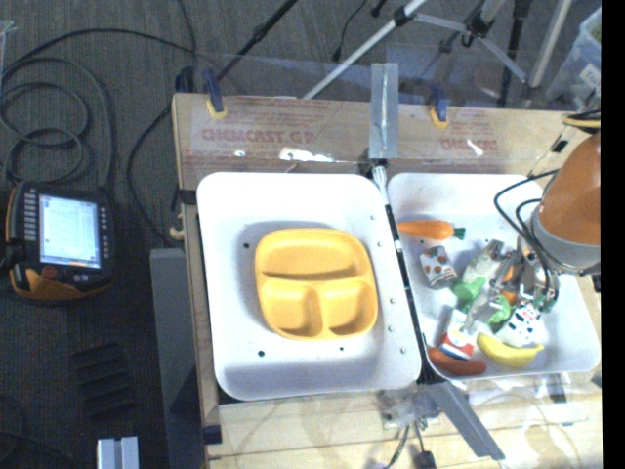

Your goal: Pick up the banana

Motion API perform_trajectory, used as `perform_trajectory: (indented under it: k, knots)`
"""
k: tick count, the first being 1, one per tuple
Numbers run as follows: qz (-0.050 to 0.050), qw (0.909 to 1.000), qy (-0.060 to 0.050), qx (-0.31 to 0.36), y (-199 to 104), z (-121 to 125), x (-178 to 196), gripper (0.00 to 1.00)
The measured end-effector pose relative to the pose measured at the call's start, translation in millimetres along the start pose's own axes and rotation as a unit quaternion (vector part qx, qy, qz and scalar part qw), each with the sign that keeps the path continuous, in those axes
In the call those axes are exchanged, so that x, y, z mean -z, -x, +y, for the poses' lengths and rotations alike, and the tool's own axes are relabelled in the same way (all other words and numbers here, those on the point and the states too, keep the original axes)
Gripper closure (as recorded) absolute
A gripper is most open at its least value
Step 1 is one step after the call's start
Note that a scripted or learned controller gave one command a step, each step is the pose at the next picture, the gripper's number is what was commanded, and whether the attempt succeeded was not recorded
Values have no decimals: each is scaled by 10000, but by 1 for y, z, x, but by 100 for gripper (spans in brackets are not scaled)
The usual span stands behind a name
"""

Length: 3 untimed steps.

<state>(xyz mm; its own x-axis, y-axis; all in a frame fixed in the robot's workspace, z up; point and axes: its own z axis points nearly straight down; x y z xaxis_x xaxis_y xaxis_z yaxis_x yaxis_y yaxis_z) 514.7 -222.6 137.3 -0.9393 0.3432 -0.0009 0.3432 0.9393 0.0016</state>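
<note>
We're hovering the arm (571, 203) over the right bin (586, 345) with the gripper (527, 281) buried in clutter, grip state impossible to tell, and the banana (510, 351) is lying just below-left of it, long axis running roughly left-right.

I work in a robotics lab. My bench (293, 130) is a bare wooden board held by blue clamps (211, 94), with two white bins (220, 262) set side by side on it. A teach pendant (61, 237) lies on the grey carpet (88, 66) among black cables (59, 86), and tripod legs (459, 18) stand behind.
</note>
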Motion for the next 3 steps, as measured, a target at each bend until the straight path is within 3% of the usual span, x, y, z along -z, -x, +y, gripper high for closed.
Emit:
perform_trajectory:
  k: [1,2,3]
  knots:
    - [-9,9756,14,2196,9,45,16,0]
    - [-11,9407,8,3393,-27,2,86,0]
    - [-12,9405,14,3399,-27,2,86,0]
